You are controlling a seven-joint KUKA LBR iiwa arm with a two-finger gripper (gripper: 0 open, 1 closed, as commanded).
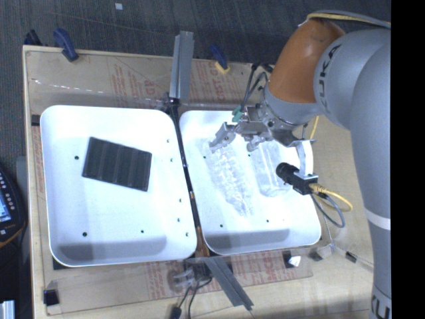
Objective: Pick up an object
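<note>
The arm (pixel 332 65) reached in over the right bin (pixel 302 234), its gripper (pixel 240 137) poised at the upper end of a pale, see-through object (pixel 231 178) that lay lengthwise on the bin floor. A second clear piece (pixel 271 171) lay just beside it, under the wrist. Nothing could be seen between the fingers, and whether they stood open or closed could not be told, since bright metal merged with glare off the white plastic. The pick appeared not yet made: both clear items looked to be resting on the floor, so the grasp and lift seemed still to come. In the left bin (pixel 60 238) a dark ribbed slab (pixel 117 164) lay flat and tilted, well apart from the arm. The wrist hid part of the right bin's far side, and the outlines of the clear items were too faint to say what they were, or whether the gripper touched the nearer one.
</note>
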